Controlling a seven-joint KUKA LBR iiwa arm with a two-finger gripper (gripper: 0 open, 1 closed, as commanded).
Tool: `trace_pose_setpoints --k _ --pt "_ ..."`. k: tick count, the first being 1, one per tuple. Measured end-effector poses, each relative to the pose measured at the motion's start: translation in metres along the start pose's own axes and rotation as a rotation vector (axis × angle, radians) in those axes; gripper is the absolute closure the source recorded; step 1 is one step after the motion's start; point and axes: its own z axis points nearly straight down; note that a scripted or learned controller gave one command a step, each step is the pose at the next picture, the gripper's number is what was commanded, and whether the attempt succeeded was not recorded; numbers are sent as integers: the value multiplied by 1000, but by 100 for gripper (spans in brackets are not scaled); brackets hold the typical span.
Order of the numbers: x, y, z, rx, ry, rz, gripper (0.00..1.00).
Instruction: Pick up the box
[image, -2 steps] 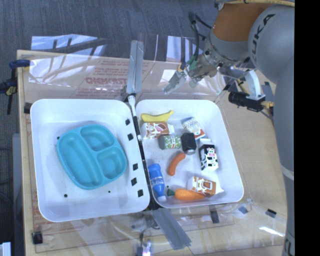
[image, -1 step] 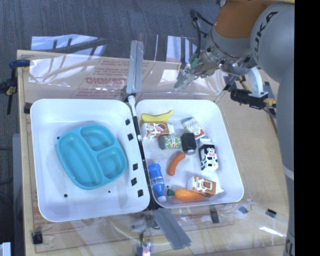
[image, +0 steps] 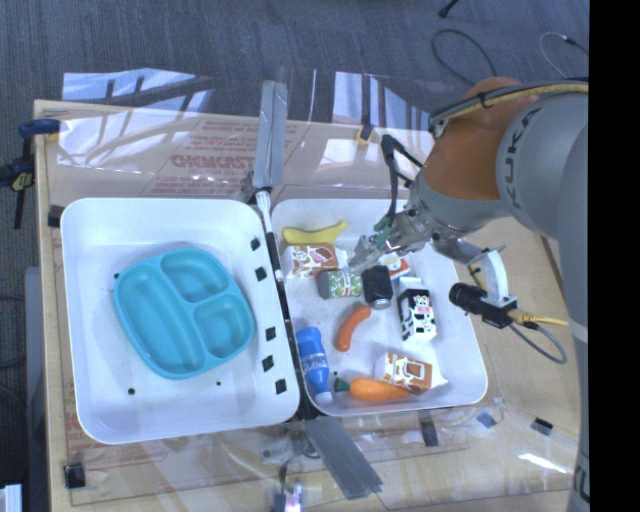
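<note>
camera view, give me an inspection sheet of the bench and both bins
surface: bench under clear sheeting, bearing left bin and right bin
job's things: brown box near the right bin's top left; second box near its bottom right; both lying free
clutter: blue tray in left bin; banana, green pack, black can, sausage, cow carton, blue bottle, carrot in right bin
grippers: gripper low over the right bin's top, near the can
cables: yellow cable at right, black loops on floor
surroundings: grey carpet
</note>
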Motion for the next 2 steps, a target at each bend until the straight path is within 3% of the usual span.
trace_pose_setpoints --k 1,2 --pt "-19 -43 119 0 1 128 100" --pt "16 31 118 0 0 128 100"
